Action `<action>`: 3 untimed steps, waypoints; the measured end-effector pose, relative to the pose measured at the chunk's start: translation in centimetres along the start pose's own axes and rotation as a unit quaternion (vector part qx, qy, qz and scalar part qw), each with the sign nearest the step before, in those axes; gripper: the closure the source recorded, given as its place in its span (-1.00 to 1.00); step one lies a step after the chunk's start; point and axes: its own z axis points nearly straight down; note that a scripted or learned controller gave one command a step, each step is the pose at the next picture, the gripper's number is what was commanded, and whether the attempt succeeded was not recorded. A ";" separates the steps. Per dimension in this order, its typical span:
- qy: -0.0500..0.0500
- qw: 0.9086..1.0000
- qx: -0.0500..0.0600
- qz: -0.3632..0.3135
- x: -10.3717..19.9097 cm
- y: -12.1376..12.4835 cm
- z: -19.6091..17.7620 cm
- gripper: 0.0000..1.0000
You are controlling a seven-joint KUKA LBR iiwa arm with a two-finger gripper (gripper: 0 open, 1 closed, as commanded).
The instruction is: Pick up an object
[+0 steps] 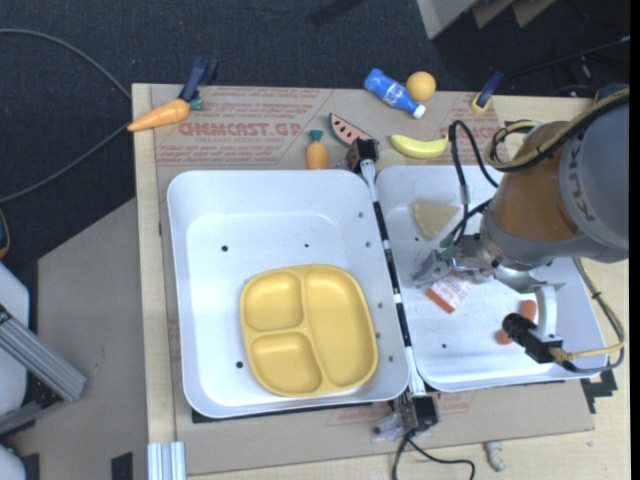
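Nearest sits a yellow three-compartment plastic plate [308,328], lying flat in the front half of the left shallow white bin [200,208]. Beside it, the right shallow white bin [460,358] holds the grey arm with an orange band [560,188], which reaches in from the right and hangs low over the bin's middle. Its tool [438,268] is down close to the bin floor near the left wall; whether it is released or clenched cannot be told.

A small red-and-white crumpled packet [447,295] lies on the bin floor just in front of the tool, so close that contact cannot be judged, and nothing can be seen gripped. A flat tan wedge [435,218] rests behind the tool, toward the back of that bin. A small orange piece [503,336] lies further right, near the front.

On the cardboard-covered table [250,128] behind the bins are an orange toy carrot [160,116], a watermelon slice [345,128], a yellow banana [418,146], a blue bottle [393,92] and an orange ball [422,85].
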 end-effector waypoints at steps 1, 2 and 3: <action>0.000 1.000 -0.001 0.001 0.0 0.1 -1.1 1.00; 0.000 1.000 0.000 0.001 0.0 0.1 -1.1 -1.00; 0.000 1.000 -0.001 -0.001 -0.3 -0.9 0.0 -1.00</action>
